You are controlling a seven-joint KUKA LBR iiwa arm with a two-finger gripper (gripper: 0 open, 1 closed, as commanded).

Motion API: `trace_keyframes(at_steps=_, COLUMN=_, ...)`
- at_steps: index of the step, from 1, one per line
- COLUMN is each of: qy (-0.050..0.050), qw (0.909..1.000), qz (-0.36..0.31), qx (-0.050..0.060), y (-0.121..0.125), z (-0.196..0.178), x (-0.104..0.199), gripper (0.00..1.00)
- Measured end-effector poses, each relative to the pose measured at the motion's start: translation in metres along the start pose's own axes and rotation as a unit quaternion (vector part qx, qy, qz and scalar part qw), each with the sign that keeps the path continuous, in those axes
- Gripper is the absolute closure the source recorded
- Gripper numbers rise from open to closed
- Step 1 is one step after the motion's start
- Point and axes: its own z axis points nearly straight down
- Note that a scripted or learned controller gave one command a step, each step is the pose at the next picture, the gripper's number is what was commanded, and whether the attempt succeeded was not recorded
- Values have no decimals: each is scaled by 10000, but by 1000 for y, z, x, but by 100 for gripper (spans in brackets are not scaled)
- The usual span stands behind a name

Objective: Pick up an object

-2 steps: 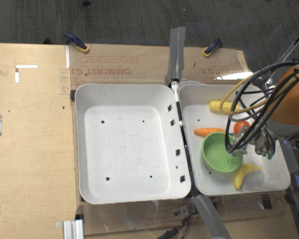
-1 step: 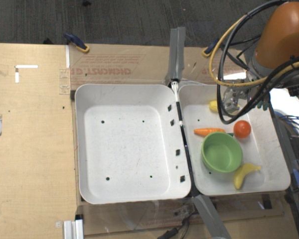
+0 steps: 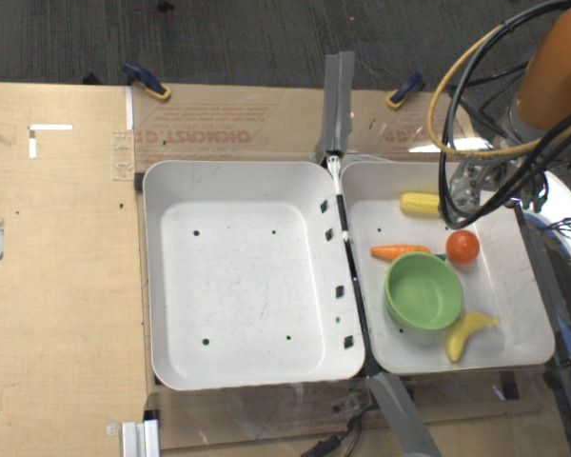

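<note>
Toys lay in the right bin (image 3: 528,346) on the worktop (image 3: 57,284): a corn cob (image 3: 419,203) near the far wall, a carrot (image 3: 400,251) lying crosswise just above a green bowl (image 3: 423,293), a tomato (image 3: 462,246) just right of the carrot's tip, and a banana (image 3: 468,334) touching the bowl's near right rim. The left bin (image 3: 243,274) held nothing for the task. The pincer (image 3: 462,193) hung over the far part of the right bin, between the corn and the tomato, half hidden behind looping cables (image 3: 476,84); how far it stood open I could not tell, and nothing could be seen in its hold. All five pieces looked like hollow plastic play food, so probably light, stiff and rather slick, not fragile. The corn seemed the easiest target: it lay apart from the rest and close to the pincer, and a grip across its short width at mid-length would likely hold. The tomato, being round and smooth, might squirt out unless taken squarely across its middle. The bowl would likely need a grip on its rim, one side inside and one outside. The carrot, lying close by the bowl, left little room on that side.
</note>
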Motion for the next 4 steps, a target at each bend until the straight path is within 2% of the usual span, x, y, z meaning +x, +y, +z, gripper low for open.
trace_keyframes(at_steps=1, qy=11, qw=9877, qz=1565, qx=1, y=24, z=147, x=58, gripper=100)
trace_keyframes(at_steps=2, qy=-9, qw=9952, qz=977, qx=5, y=-41, z=64, x=-38, gripper=100)
trace_keyframes(at_steps=3, qy=7, qw=9737, qz=-2280, qx=-10, y=-61, z=141, x=-18, gripper=100)
trace_keyframes(at_steps=4, qy=-13, qw=9681, qz=-2507, qx=-8, y=8, z=47, x=-11, gripper=100)
